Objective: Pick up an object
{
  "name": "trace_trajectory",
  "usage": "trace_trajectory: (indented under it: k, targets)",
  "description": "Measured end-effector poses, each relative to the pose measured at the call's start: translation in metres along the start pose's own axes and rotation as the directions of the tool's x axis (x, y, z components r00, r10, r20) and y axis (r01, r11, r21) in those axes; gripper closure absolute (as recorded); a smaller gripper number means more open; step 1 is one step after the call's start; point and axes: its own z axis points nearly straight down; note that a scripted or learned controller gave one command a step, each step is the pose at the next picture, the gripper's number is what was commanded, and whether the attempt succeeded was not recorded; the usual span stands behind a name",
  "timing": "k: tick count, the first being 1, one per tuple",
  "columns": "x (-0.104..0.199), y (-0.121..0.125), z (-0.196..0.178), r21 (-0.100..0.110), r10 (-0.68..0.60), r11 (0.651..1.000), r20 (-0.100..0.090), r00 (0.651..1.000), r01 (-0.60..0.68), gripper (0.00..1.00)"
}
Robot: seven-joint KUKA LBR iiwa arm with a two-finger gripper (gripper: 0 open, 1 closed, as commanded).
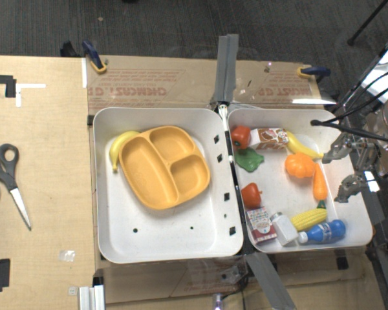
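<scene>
Apparently the gripper point(346, 168) is hanging over the right bin's point(281, 116) far edge, approach step, nothing between its parted fingers. Next it needs lowering onto something near, likely the carrot point(319, 183) or orange pepper point(299, 166). Corn point(308, 219), bottle point(324, 232) and tomatoes are lying there too; the left bin point(161, 247) is holding a yellow tray point(165, 166) and banana point(119, 145).

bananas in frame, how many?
2. One banana lies in the left bin, tucked against the yellow divided plate's left edge. The other banana is in the right bin, near its top, beside the carton.
</scene>
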Motion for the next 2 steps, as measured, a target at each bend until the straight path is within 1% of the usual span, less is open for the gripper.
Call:
trace_trajectory:
  k: [1,2]
  targets:
    - [-0.069,0.012,0.146,0.0,-0.13,0.992,0.0,0.992,0.13,0.0]
    - [-0.065,0.019,0.166,0.0,-0.093,0.996,0.002,0.996,0.093,0.0]
